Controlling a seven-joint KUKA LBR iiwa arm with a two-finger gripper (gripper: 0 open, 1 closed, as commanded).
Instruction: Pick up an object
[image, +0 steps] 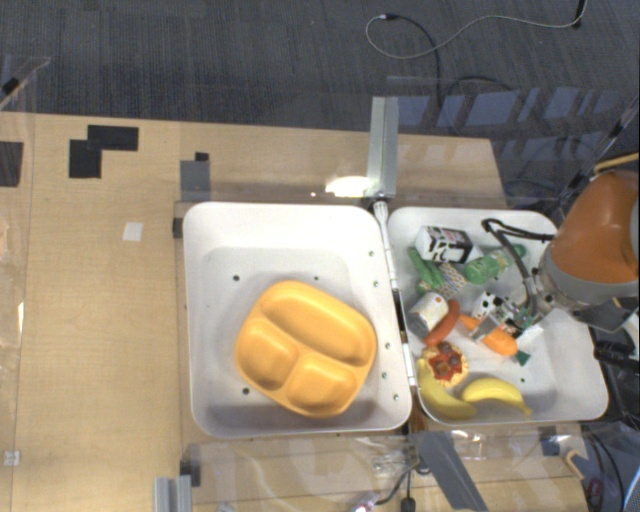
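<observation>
- Nearest: bananas (470, 393) at the right bin's (575, 390) front edge, a small red item (446, 360) just behind.
- Left bin (215, 300): yellow divided tray (304, 346).
- Mid right bin: pincer (505, 318) low over the toy clutter by an orange piece (499, 343); grip state can't tell.
- Far: black-white carton (444, 243), green toy (484, 268).

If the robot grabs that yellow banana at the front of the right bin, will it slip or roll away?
The banana looks smooth and shiny, so it might slip between hard fingers. Its curved shape probably lets it rock or spin when nudged, rather than roll far. It lies close to another yellow toy, which may stop it sliding left. The gripper sits farther back among smaller toys.
</observation>
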